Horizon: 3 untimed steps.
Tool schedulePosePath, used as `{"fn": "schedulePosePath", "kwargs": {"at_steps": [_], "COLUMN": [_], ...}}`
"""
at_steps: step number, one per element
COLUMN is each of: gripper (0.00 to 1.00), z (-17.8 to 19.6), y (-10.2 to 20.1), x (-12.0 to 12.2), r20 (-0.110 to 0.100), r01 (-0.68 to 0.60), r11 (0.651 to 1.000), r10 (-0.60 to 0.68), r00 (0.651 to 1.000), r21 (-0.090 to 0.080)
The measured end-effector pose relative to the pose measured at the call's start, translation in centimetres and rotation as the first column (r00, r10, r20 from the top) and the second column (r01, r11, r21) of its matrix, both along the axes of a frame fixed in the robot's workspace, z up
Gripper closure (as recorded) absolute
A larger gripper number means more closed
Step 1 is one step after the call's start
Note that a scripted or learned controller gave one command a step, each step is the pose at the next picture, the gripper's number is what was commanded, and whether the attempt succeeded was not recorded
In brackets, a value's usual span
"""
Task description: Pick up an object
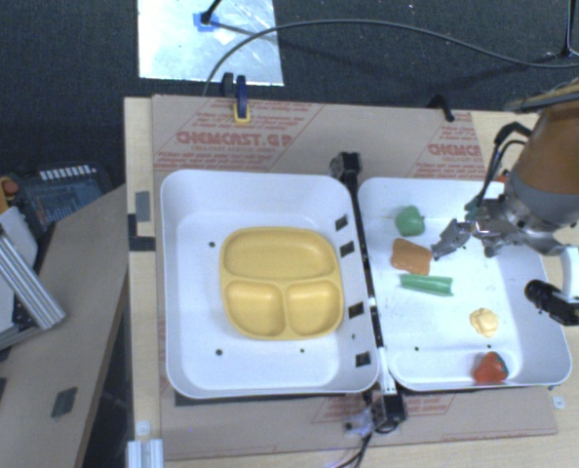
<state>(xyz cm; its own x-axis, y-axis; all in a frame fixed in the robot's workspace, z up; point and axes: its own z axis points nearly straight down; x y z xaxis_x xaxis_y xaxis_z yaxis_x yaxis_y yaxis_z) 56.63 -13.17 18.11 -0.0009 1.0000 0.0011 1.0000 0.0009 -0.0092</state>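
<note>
The jaws (452,238) hung over the right bin (533,364), tips just beside the orange-brown block (410,256) — whether they stood open or closed I could not tell. A green round piece (410,221), a green stick (427,284), a yellow piece (482,321) and a red one (490,367) lay around. The left bin (187,261) held a yellow divided tray (278,281).

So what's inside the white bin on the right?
The right bin holds a green round piece, an orange block, a green stick, a yellow piece and a red piece. The arm covers its far corner.
</note>
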Motion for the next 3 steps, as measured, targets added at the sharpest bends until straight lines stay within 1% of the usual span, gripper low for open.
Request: {"fn": "schedulePosePath", "kwargs": {"at_steps": [1, 2, 3], "gripper": [0.00, 0.00, 0.00], "z": [0.5, -3.6, -8.4], "y": [0.0, 0.0, 0.9], "x": [0.3, 0.2, 0.5], "r20": [0.010, 0.008, 0.007], "r01": [-0.002, -0.001, -0.003], "r11": [1.000, 1.000, 1.000], "r10": [0.002, 0.001, 0.003], "r00": [1.000, 1.000, 1.000], "r21": [-0.001, -0.001, 0.000]}}
